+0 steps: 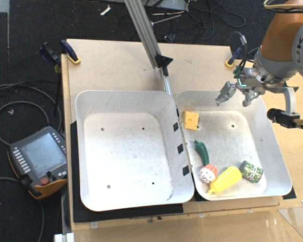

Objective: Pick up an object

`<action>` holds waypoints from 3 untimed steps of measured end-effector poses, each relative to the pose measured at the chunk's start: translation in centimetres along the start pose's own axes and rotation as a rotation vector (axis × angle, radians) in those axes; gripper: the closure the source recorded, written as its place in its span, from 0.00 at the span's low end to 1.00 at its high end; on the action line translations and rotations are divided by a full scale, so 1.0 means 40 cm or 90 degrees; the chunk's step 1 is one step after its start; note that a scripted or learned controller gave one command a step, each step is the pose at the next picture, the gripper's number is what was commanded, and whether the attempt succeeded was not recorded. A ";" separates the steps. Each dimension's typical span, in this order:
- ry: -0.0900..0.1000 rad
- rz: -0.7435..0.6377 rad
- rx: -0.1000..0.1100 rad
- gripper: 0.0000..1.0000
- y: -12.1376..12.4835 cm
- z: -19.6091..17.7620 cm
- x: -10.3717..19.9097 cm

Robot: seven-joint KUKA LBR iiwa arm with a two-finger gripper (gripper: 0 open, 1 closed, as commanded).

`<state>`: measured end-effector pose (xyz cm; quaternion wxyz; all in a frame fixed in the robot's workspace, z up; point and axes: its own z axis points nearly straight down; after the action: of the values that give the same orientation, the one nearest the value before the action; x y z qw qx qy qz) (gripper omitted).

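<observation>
Tool [237,94] hangs above the right bin's [272,135] 1 o'clock corner, fingers spread and holding nothing. Objects lie apart: a yellow block [191,120] at 10 o'clock, a green pepper [201,150] near centre, and a yellow piece [225,179] and green can [251,171] at 6 o'clock. The lone block looks the easiest target; descend squarely over it.

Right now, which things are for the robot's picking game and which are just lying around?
For picking:
yellow block
green pepper
little round face toy
yellow corn-shaped toy
green can
gripper, open above the right bin

Just lying around:
left bin
control pad
cables
clamps
</observation>
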<state>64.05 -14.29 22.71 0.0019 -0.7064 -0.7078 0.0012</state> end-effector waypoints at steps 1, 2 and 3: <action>-0.001 -0.001 -0.002 0.00 0.001 -0.006 0.000; 0.000 0.001 0.001 0.00 0.003 0.155 -0.002; 0.000 0.002 0.001 0.00 0.009 0.313 -0.010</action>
<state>64.36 -14.67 10.19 0.0024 -0.7073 -0.7069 0.0021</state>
